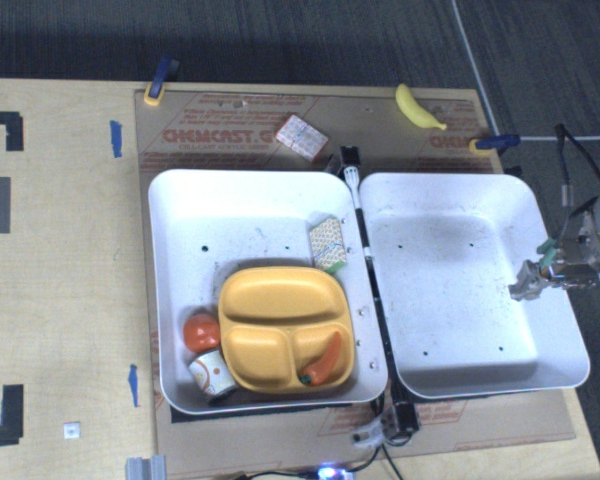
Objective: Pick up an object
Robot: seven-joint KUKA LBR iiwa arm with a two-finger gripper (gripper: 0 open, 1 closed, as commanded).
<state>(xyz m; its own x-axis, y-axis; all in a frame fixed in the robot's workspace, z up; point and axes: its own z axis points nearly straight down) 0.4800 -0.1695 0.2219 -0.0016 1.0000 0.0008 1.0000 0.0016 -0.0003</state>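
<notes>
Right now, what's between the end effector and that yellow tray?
In the camera view, the bare floor of the right bin and the bins' adjoining rims separate the end effector from the yellow tray.

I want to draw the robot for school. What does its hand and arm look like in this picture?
Just a little of it peeks in at the right edge. The gripper is small, made of pale grey metal, with a tiny green spot beside it. Behind it sit darker grey parts, and thin black cables curl above them. A hint of orange shows at the very edge.

The gripper [528, 280] reaches in low from the right, holding nothing.
</notes>
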